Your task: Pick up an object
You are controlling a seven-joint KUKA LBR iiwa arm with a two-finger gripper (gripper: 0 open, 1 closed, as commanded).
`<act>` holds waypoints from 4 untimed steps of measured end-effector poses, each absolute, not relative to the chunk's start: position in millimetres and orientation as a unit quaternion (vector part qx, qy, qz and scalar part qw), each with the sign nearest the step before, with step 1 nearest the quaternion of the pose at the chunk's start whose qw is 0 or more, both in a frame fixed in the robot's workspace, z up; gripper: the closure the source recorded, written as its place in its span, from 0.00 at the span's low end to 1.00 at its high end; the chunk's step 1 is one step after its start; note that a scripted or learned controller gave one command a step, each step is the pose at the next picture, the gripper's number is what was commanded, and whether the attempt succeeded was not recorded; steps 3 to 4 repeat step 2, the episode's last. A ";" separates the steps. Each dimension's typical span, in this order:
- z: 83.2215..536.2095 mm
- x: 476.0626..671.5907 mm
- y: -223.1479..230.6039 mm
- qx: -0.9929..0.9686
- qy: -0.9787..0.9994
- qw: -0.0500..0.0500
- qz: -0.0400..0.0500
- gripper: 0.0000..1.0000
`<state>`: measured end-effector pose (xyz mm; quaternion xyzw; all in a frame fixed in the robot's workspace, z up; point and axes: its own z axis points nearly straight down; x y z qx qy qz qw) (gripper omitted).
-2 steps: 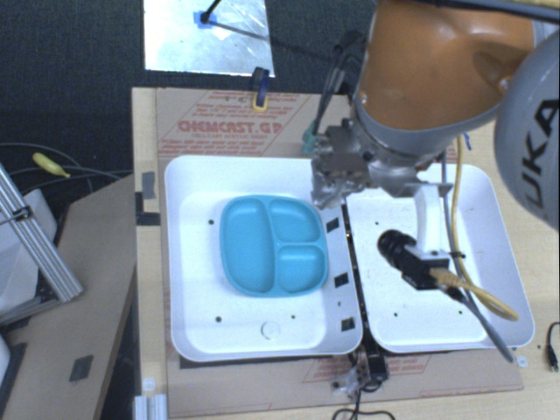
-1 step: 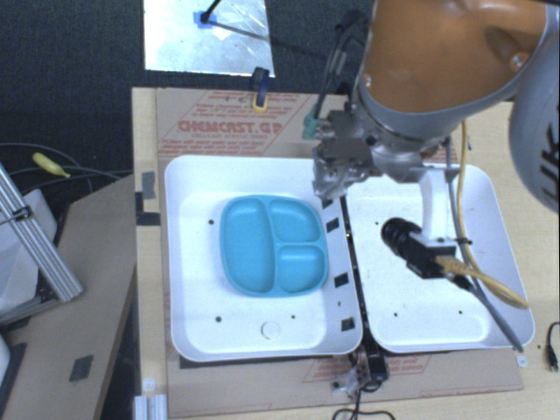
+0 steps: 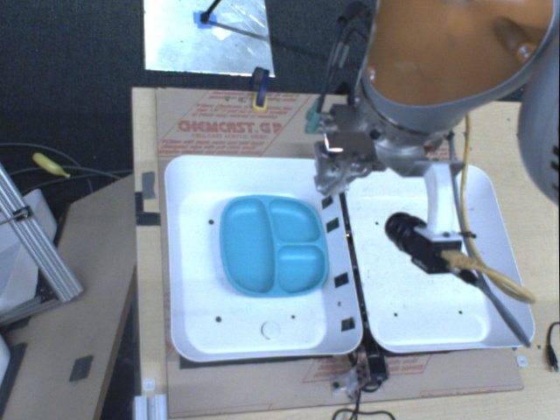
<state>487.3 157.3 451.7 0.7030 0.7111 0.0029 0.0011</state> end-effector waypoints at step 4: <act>473.0 488.4 157.8 0.698 0.716 0.002 0.005 1.00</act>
